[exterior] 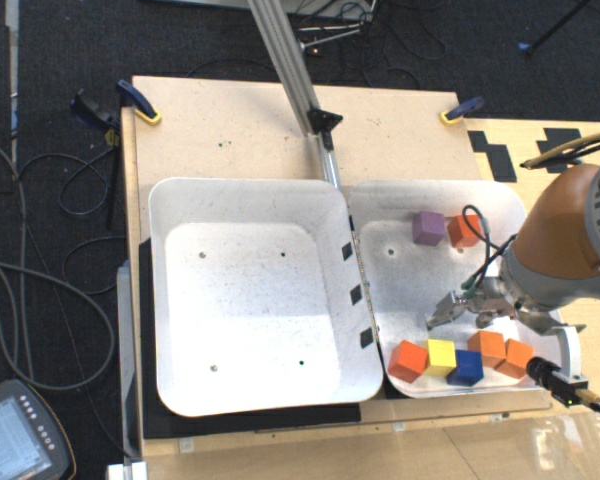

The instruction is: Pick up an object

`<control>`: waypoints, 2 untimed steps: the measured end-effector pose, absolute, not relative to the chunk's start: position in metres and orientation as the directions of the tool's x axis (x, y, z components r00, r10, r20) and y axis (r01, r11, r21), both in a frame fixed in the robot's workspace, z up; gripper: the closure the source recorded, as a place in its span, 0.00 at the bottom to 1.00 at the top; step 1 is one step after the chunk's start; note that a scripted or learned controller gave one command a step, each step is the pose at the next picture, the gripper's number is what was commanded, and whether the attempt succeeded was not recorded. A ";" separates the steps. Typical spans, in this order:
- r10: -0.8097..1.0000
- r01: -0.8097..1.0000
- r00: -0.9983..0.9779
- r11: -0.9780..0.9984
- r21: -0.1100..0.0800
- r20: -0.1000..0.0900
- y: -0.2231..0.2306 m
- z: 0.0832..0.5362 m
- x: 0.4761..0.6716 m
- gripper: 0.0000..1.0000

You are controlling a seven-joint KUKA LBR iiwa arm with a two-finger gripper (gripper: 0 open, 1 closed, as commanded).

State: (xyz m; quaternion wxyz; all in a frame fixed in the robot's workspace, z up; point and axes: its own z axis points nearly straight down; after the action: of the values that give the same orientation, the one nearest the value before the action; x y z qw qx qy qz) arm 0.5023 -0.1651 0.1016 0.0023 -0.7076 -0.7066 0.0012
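1. The claw (458, 310) is seen low inside the right bin (395, 238), its metal fingers spread open with nothing between them, just above the row of blocks along the near wall.
2. The objects on offer are all in the right bin: an orange cube (409, 359), a yellow cube (441, 354) and a blue cube (467, 367) packed touching in a row, with two more orange blocks (504, 351) just beside them, partly under the wrist.
3. A purple cube (428, 228) and another orange block (464, 231) are set near the far wall, well apart from the claw.
4. The step in hand is judged to be the descent onto a block in the near row; no block is yet held.
5. A good grasp would be helped if the fingers were aligned with two free, parallel faces, since tightly packed neighbours leave little room for a fingertip.
6. The end cube of the row, the orange one, is judged the easiest, one side being exposed.
7. The blocks look like matte, square-edged foam or wood, light and unlikely to slip.
8. The bins are smooth white plastic, shallow, with rounded corners and faint speckling; the left bin (245, 288) holds nothing.
9. The tabletop (230, 128) is pale, speckled board.
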 end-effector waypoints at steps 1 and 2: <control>1.000 1.000 0.001 -0.001 0.002 -0.001 -0.166 0.115 0.504 1.00; 1.000 1.000 -0.003 0.003 0.007 -0.002 -0.164 0.162 0.514 1.00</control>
State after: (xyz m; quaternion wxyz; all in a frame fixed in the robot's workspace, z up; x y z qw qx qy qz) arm 0.5143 -0.1641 0.1617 -0.0032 -0.7060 -0.7082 -0.0015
